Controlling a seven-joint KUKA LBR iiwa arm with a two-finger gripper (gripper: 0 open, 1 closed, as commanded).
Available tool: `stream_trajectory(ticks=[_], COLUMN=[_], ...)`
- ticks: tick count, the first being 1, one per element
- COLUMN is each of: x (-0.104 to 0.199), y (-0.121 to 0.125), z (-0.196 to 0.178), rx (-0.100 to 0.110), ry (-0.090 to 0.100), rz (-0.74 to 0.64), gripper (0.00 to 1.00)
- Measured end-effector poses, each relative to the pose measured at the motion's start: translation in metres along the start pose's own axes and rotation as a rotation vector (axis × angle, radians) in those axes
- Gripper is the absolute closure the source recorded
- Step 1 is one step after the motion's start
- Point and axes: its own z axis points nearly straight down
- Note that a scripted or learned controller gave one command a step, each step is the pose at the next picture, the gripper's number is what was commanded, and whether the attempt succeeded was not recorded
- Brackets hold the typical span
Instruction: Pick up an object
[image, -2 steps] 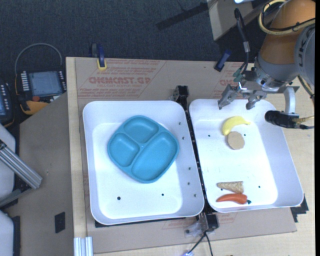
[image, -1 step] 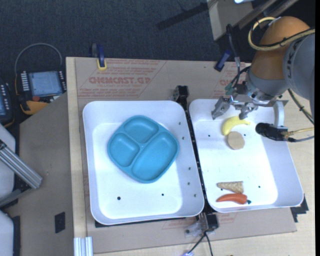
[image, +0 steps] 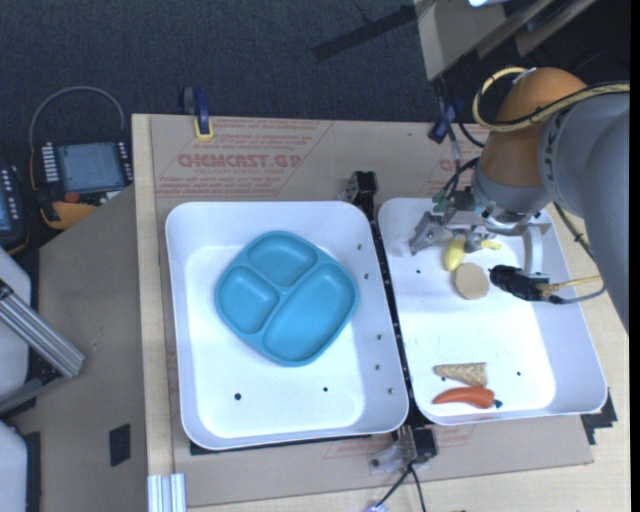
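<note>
**Gripper low in the right bin, jaws masked from above**

The grey arm with the orange band (image: 525, 110) reaches in and covers the far right corner of the right-hand shallow white bin (image: 572, 392). Its gripper (image: 460, 235) hangs over the far left part of that bin. Wrist and fittings mask the jaws from this angle, so I cannot tell whether they stand apart or together.

A small yellow piece (image: 455, 257) lies directly under the gripper. It is partly covered, so its shape is unclear, as is whether anything touches it. Just beside it on the near side sits a round tan disc (image: 472, 283), flat, pale and fully in sight.

Well apart from these, near the bin's front edge, lie a tan wedge-shaped piece (image: 462, 372) and, just beside it, an orange-red elongated piece (image: 464, 397). Both are too small to identify.

The left-hand shallow white bin (image: 200, 385) holds a blue plastic plate with three compartments (image: 288, 297), lying flat near its middle. Both bins rest side by side on the brown desk (image: 150, 300), which carries red print along its far edge.
</note>
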Motion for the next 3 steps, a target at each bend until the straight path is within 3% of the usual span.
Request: stream_trajectory(ticks=[1,3], x=[-0.001,-0.002], y=[0.002,0.01], z=[-0.015,-0.137], rx=[-0.01,-0.007], ry=[-0.003,-0.002], rz=[0.0,0.0], gripper=[1.0,1.0])
